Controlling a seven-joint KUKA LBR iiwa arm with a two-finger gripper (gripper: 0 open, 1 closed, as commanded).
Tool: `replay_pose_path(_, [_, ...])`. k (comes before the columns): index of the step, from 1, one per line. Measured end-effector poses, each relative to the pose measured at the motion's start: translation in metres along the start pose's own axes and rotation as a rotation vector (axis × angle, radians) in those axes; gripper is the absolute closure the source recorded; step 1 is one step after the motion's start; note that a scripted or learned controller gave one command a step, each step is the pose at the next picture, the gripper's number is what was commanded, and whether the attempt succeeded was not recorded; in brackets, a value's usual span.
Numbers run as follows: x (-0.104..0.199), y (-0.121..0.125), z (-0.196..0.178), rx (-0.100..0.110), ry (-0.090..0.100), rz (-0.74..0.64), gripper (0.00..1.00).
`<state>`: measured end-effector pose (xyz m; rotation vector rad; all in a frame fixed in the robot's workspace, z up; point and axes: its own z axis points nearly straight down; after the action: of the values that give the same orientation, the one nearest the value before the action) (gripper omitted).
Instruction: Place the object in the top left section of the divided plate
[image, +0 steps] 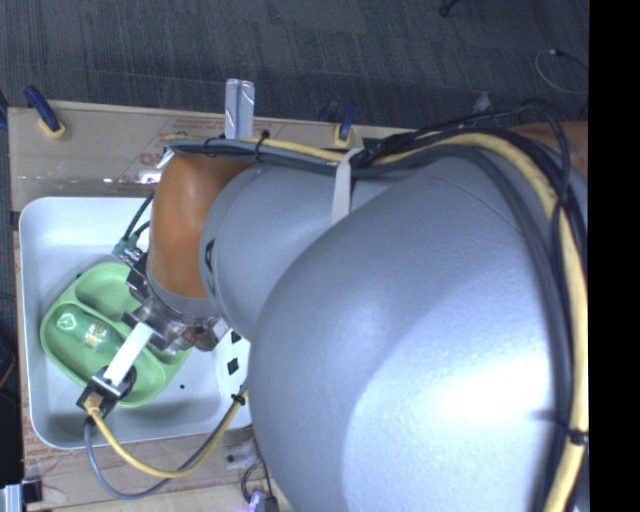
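Looming nearest the lens, the grey arm (400, 330) reaches left, and its gripper (145, 300) hangs over the green plate (60, 355) in the bin (60, 215) at lower left. Whether it is open or closed I cannot tell. A small yellowish object (95, 338) lies mid-plate. It is probably light and stiff, so pinch it across its narrow sides from above.

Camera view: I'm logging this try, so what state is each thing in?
green divided plate, flat in the bin, partly hidden under the wrist.
white bin, holds the plate.
small yellowish thing, lying on the plate.
arm, stretched over the bin, wrist above the plate.
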<state>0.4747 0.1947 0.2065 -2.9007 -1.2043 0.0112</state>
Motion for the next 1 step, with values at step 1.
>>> replay_pose_path(1, [-0.0084, 0.0091, 0.0051, 0.002, 0.001, -0.097, 1.00])
